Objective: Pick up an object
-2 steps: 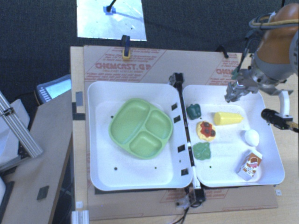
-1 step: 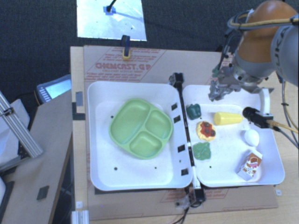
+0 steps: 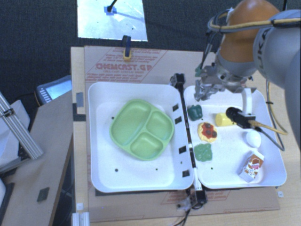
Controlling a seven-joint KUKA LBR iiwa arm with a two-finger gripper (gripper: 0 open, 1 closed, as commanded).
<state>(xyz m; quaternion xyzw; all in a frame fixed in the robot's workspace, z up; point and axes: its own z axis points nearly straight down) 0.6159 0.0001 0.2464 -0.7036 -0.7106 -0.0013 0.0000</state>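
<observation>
While my gripper point(image 3: 201, 92) hangs over the back left corner of the right bin point(image 3: 225, 171), nothing is lifted yet, as far as I can judge. Every item lies on a bin floor and I see none of them in my grasp.

Nearest to me is the dark green toy point(image 3: 194, 111), just in front of the gripper and close to the wall between the bins; I take it as the likeliest target. Near it lie a yellow block point(image 3: 223, 120), a round red-and-yellow piece point(image 3: 207, 131), a pale green leafy piece point(image 3: 203, 151), a white egg point(image 3: 253, 138) and a small carton point(image 3: 251, 167). The left bin point(image 3: 108, 169) holds a green divided plate point(image 3: 142, 128).

The descent, the closing and the lift are all left to do.

Whether my gripper stands apart or together I cannot tell, because its tip is small and dark against the wrist hardware. What the dark green toy depicts is also hard to make out, and my own hardware covers part of the yellow block.
</observation>
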